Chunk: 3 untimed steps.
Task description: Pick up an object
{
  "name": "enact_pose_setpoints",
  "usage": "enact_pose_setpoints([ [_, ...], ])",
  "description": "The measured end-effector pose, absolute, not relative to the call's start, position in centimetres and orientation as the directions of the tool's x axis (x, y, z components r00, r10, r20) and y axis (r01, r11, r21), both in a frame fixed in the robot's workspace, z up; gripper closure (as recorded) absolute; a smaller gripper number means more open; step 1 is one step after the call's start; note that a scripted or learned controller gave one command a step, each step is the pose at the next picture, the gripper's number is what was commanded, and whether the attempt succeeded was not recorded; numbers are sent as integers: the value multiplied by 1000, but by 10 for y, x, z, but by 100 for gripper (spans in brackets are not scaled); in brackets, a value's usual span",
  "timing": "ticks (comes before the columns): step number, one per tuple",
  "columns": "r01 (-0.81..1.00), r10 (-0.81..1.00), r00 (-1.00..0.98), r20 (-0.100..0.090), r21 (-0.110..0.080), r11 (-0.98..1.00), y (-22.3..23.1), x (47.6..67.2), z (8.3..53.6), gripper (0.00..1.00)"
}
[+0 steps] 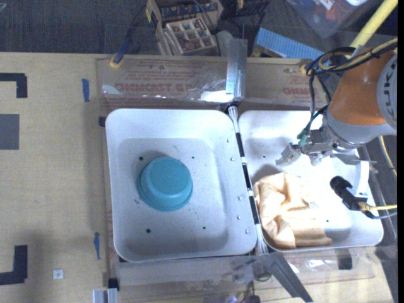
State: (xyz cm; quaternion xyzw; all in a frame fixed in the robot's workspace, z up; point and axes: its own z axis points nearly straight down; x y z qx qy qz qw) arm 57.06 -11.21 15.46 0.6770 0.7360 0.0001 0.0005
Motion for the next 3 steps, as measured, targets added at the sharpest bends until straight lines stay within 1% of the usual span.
enact_pose_setpoints([
  [1,997,997,-75,-1,12,75,-114,531,90,0],
  [2,997,997,-71,-2,17,71,-116,532,100,100],
  [3,956,956,-295,-1,2,295,-66,575,185,100],
])
